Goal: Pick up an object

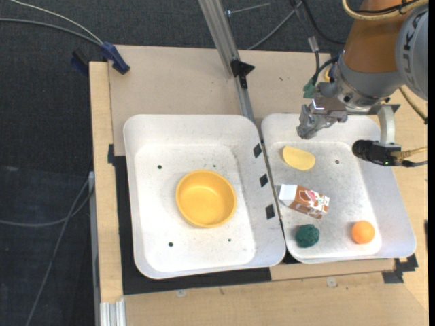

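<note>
1. Camera view: the gripper (309, 126) hangs over the far edge of the right bin (340, 246), with the grey arm (380, 39) and its orange band rising behind it to the right.
2. Whether the fingers are parted or closed I cannot tell; the tips blur together from this angle, and nothing can be made out between them.
3. The nearest candidate is the pale yellow piece (298, 157), lying flat on the bin floor just below the fingers and slightly to their left, apart from them as far as I can judge.
4. Farther below the fingers lies the small red and white carton (306, 200), tipped on its side near the divide between the bins.
5. Beyond the carton, well away from the fingers, sit the dark green ball (307, 235) and, off to the right of it, the orange ball (363, 232).
6. Far to the left of the fingers, the yellow bowl (205, 197) sits upright in the middle of the left bin (149, 141).
7. Progress: every object rests in a bin, so nothing is lifted yet. My judgement is that this is the approach stage; descent, closing on one thing and raising it are all left.
</note>
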Available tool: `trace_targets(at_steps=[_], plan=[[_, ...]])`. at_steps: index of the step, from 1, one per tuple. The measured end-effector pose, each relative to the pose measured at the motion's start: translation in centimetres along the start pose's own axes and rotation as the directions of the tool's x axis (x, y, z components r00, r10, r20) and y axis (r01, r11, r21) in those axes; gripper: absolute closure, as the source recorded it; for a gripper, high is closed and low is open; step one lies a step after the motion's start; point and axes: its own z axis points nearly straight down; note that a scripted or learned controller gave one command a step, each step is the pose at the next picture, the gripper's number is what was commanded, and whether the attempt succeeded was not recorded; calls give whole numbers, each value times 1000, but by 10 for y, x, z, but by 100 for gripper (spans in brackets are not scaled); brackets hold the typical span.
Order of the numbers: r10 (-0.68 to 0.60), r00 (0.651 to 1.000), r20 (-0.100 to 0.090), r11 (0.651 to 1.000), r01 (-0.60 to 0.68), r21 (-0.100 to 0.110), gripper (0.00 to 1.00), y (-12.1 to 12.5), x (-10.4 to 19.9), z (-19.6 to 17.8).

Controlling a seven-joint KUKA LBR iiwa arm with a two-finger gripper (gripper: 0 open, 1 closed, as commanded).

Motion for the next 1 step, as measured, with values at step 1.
trace_targets(at_steps=[1], plan=[[0,1000,0,1000,0,4,100,-10,50,-4]])
